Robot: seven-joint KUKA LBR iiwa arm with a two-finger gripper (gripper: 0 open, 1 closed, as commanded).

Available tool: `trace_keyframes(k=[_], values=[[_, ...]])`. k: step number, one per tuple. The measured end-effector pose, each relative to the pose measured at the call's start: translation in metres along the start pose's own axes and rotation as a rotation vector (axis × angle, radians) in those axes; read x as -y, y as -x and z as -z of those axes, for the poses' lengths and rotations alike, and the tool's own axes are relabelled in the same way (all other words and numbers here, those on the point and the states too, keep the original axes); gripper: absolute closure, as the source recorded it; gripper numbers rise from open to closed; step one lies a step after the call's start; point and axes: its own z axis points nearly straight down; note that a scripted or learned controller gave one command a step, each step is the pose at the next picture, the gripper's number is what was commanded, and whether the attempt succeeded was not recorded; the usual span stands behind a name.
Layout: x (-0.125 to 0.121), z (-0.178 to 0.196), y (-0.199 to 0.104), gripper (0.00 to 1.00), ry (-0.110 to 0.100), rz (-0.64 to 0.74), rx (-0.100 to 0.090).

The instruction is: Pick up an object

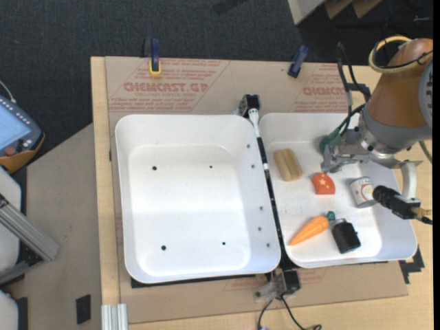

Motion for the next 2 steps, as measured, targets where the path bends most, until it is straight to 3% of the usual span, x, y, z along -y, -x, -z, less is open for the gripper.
trace_keyframes(k=[1, 2], values=[[0.0860, 0.0365, -0.1074, 1.00, -0.012, 0.006, -0.008], [0.0822, 0.0449, -0.1009, 1.00, -0.007, -0.003, -0.003]])
